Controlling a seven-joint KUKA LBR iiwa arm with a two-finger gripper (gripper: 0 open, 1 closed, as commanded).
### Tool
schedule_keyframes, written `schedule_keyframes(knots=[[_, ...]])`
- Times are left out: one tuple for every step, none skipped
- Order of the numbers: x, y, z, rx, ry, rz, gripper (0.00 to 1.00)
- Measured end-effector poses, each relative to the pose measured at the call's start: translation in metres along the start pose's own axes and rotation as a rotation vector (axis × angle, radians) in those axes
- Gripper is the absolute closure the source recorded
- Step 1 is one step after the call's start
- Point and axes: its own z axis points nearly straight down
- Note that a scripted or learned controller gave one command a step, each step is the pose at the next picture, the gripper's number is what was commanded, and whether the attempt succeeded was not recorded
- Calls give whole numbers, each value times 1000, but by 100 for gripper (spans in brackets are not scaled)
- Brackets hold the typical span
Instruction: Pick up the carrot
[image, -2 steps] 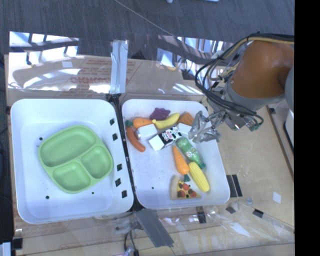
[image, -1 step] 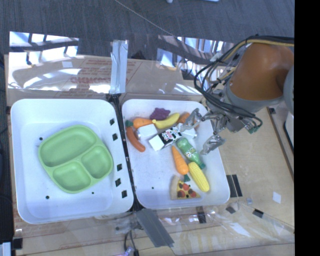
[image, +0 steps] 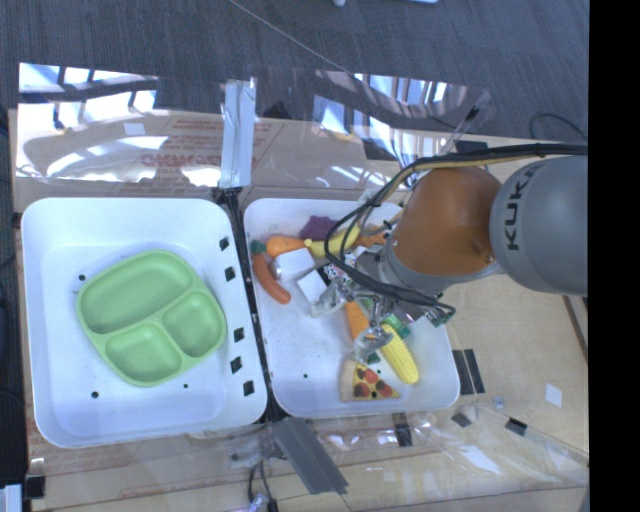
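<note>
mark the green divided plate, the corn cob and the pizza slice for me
green divided plate (image: 150, 318), camera view, on the ridge where its three compartments meet.
corn cob (image: 399, 358), camera view, middle of the yellow kernels.
pizza slice (image: 370, 382), camera view, centre of the topped face.

Arm (image: 530, 225): grey, orange band (image: 445, 222) above wrist, entering from right, angled downward. Claw (image: 350, 295): at wrist's lower-left end, cables looped alongside.

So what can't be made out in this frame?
- Tool: under the arm's wrist; fingers' state unreadable.
- Carrot: partly covered by the tool; contact unclear.
- Purple item: partly hidden by cables, too small to identify.
- Pizza slice: toppings blurred.
</note>
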Motion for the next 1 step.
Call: schedule_keyframes(knots=[[-1, 1, -9, -1, 1, -4, 100]])
